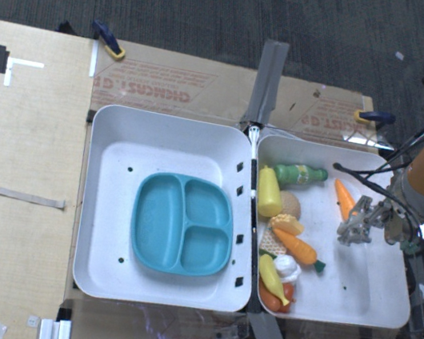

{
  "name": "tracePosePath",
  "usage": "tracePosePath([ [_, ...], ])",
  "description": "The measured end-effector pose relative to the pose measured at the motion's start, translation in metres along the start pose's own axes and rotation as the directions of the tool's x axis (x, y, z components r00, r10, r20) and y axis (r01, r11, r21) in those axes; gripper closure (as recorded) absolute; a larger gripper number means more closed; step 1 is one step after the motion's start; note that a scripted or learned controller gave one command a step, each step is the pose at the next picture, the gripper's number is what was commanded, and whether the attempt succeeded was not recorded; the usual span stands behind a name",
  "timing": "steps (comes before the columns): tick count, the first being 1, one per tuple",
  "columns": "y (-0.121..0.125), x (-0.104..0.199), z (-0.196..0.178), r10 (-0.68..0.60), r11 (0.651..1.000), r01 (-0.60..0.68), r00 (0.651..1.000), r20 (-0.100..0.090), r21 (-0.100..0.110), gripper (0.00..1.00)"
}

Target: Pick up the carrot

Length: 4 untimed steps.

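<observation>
The table [3,250] carries two white bins side by side. The left bin [103,186] holds a teal divided plate [184,224]. In the right bin [367,302], toy food lies heaped along the left wall: a green bottle [299,174], a yellow piece [269,192], and the carrot [294,245] lying across the heap's middle. The claw [354,224] hovers over the bin's right part, well apart from the carrot; whether it is open or closed cannot be told. An orange piece [343,199] lies just beside it.
</observation>
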State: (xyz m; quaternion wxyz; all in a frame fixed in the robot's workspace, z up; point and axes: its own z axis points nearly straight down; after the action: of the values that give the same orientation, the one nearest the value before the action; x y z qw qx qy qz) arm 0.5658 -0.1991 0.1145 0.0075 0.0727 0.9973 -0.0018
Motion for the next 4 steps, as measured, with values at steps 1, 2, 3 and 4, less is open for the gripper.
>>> tracePosePath([
  [1,-0.008,0.055,0.020,-0.253,0.967,0.253,0.967,-0.010,-0.004,1.00],
  [2,-0.008,0.055,0.020,-0.255,0.967,0.254,0.967,-0.009,-0.004,0.00],
  [3,-0.019,0.019,0.021,-0.057,0.998,0.057,0.998,-0.009,-0.003,0.00],
  [4,-0.002,-0.028,0.022,0.168,0.986,-0.168,0.986,-0.013,-0.001,0.00],
])
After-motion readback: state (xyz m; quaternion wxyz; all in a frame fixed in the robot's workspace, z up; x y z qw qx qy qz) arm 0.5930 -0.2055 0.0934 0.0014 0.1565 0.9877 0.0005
